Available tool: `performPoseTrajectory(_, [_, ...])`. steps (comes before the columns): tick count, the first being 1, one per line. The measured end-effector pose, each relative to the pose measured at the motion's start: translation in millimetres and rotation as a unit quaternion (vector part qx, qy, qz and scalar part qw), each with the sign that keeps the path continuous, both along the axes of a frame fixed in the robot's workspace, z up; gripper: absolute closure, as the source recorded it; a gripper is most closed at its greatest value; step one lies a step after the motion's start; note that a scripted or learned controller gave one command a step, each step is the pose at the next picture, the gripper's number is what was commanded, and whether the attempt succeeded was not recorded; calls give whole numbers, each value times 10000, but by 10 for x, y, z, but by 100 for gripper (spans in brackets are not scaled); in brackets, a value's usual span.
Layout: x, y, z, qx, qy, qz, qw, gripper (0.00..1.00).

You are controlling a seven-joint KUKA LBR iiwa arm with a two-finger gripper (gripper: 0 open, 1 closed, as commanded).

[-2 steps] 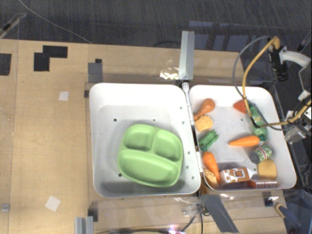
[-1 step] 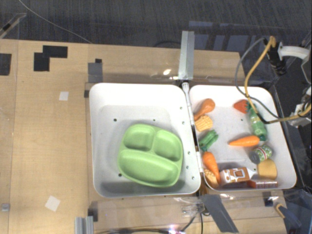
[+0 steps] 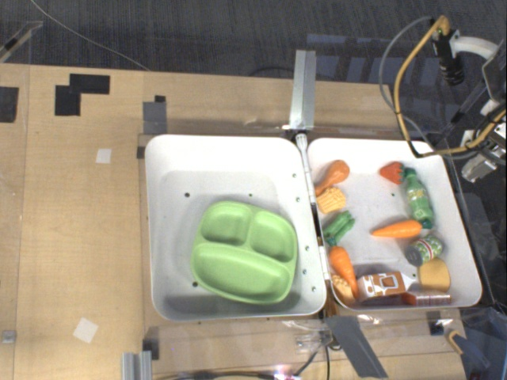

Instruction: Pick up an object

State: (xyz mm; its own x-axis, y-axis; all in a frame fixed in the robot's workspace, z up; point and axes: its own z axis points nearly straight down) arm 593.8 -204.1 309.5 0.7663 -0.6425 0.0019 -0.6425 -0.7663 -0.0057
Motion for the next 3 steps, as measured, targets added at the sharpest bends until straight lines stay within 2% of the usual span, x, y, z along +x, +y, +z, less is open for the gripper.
performPoseTrajectory(1, [596, 104, -50, -22, -11, 1886, 9820, 100])
performPoseTrajectory(2, [612, 125, 82, -23, -39, 1908, 9816, 100])
performPoseTrajectory(3, [-593, -29, -209, -10, 10, 749, 9972, 100])
